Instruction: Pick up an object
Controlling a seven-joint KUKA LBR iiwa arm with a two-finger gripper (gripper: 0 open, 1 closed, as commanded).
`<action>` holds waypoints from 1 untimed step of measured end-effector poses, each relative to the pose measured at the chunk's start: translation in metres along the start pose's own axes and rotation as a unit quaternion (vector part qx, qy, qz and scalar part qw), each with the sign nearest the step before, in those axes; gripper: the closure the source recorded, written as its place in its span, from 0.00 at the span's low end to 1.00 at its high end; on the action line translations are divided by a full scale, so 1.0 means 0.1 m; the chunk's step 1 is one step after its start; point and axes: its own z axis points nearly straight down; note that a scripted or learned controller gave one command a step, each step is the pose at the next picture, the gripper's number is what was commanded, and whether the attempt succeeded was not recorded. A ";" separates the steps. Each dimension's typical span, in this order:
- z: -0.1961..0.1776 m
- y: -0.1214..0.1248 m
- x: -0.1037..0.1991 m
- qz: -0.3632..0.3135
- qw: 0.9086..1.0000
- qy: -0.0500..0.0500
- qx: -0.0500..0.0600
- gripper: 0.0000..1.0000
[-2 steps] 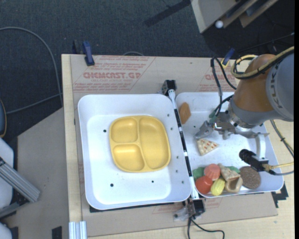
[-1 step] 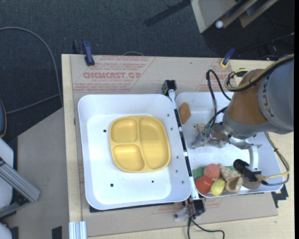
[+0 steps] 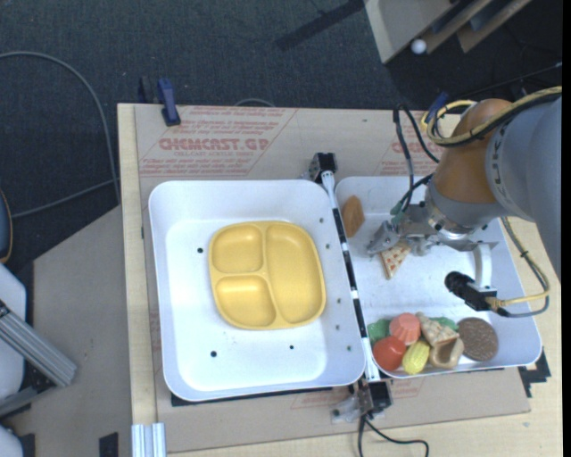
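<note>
Gripper (image 3: pixel 399 239) sits low in the right bin (image 3: pixel 522 294), right over the pizza slice (image 3: pixel 393 258). Slice points down-left beneath it. Can't tell the gripper's state.

My bench (image 3: pixel 259 134) is topped with a brown sheet printed in red lettering, and a blue clamp (image 3: pixel 167 101) grips its far left edge. Around it lies dark carpet (image 3: pixel 71 54), crossed by a grey cable (image 3: pixel 89 98) looping at the left. A ribbed metal rail (image 3: pixel 31 344) slants in the lower left. At the top right sits what may be a beige cardboard box (image 3: pixel 428 22).
</note>
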 end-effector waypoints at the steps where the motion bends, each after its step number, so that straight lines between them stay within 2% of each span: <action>1: -0.10 0.00 0.01 0.000 1.000 0.000 -0.001 1.00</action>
